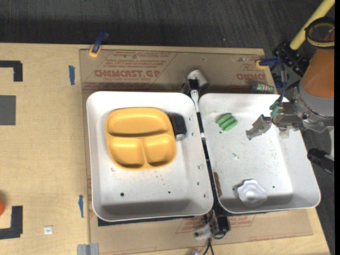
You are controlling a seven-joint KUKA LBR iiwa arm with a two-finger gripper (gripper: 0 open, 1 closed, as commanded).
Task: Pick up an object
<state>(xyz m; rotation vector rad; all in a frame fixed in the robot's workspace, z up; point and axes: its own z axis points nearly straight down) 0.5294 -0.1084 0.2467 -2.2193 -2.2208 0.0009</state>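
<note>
Camera view: tool (258, 127) low over right bin (297, 195), seemingly empty, arm reaching from right.

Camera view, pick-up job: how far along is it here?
Nothing looks picked yet. The green piece and white cap lie on the right bin floor; the yellow tray sits in the left bin. The end effector hovers over the right bin, nothing visibly between its tips. Grasp and lift remain.
</note>
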